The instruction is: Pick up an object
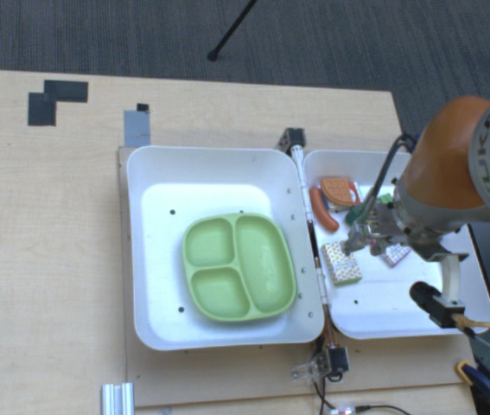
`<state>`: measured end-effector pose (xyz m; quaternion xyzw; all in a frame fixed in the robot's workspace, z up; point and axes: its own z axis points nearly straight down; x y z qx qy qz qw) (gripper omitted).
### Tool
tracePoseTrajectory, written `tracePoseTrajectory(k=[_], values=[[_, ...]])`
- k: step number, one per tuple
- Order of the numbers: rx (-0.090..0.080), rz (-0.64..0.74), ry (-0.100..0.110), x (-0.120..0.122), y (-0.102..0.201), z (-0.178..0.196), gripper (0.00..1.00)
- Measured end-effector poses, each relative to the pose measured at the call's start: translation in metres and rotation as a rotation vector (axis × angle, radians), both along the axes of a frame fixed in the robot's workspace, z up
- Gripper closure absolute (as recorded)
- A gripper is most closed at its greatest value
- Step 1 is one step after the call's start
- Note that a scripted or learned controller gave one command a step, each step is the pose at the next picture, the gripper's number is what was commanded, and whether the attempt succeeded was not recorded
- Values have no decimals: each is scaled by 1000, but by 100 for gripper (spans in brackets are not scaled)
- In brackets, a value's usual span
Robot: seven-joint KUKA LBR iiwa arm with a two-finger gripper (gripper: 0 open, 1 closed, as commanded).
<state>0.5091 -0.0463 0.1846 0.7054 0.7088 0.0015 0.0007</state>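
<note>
A pale wooden bench [46, 258] takes up most of the camera view, its far edge running across the upper part and its far right corner stopping short of the frame's right side. Beyond that edge lies dark grey carpet [124, 15], crossed by a thin black pole [243, 15] slanting down to a foot near the bench's far edge. Black tape patches [54, 100] sit near the bench's far left corner, and light falls evenly.
</note>
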Motion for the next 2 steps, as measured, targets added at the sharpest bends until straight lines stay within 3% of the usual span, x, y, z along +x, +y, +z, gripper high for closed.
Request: tracePoseTrajectory(k=[1,2], values=[[1,0,2,-15,77,-1,100],[1,1,2,-22,116,-1,100]])
